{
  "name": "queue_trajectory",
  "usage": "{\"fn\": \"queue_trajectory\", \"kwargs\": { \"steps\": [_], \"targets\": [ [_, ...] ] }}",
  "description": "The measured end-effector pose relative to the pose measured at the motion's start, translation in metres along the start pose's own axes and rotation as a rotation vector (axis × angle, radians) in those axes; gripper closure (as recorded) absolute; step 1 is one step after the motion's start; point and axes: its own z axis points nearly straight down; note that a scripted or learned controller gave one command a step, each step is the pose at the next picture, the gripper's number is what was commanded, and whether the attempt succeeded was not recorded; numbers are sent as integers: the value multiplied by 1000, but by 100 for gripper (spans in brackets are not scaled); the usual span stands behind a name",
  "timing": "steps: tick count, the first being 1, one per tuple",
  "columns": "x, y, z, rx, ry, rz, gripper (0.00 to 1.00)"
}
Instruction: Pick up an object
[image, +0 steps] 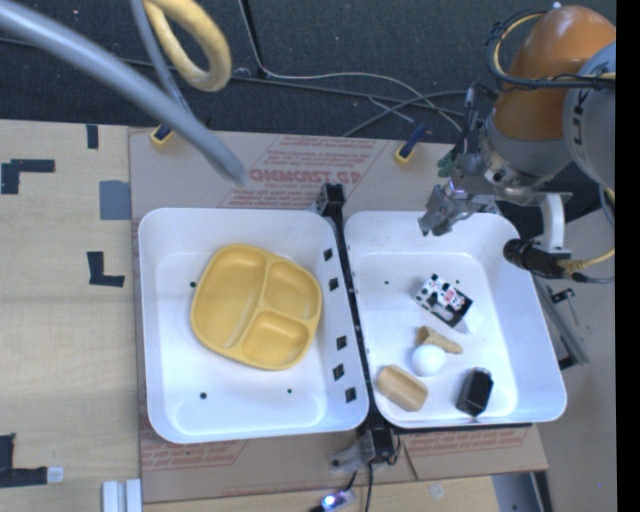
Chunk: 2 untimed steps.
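Hidden: the arm (560, 80) is cut off by the top and right edges; its orange band bulks over the wrist.
Claw: the claw (440, 218) hangs over the right bin's far rim, nothing between its tips; whether it stands wide or narrow, I cannot tell.
Hard to make out: a small black-and-white box (443, 297) with a red spot, its print too fine to read.
Right bin (530, 330): box mid-bin; near it a white ball (429, 360) touching a tan stick (441, 341); a tan block (401, 387) and a black item (475, 391) toward the near wall.
Left bin (160, 330): a yellow tray (256, 305) with three compartments.
Bench (60, 320): pale wood with dark tape marks; brown cardboard under both bins.
Room: dark floor beyond, cables, a grey hose (120, 75) and a yellow loop (190, 40).
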Motion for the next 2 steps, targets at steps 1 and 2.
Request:
{"fn": "queue_trajectory", "kwargs": {
  "steps": [1,2],
  "targets": [
    [55,-18,18,0,0,-1,100],
    [107,-34,33,1,0,-1,100]
  ]
}}
